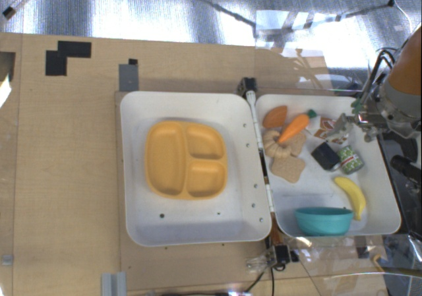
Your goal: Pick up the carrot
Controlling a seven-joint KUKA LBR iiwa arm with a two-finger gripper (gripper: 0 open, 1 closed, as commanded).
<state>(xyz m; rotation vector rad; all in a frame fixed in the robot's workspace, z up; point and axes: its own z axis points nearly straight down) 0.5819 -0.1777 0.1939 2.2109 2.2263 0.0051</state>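
The orange carrot (294,127) with a green top lies slantwise in the right bin (386,219), near its far left corner, resting across other toy foods. My gripper (344,126) hangs over the bin's far right part, to the right of the carrot and apart from it. The arm enters from the right edge, its orange band showing at the top right.
Around the carrot lie an orange wedge (275,116), tan bread pieces (288,168), a black block (325,155), a green can (350,161), a banana (351,196) and a teal bowl (323,221). The left bin (132,176) holds a yellow divided plate (186,159).
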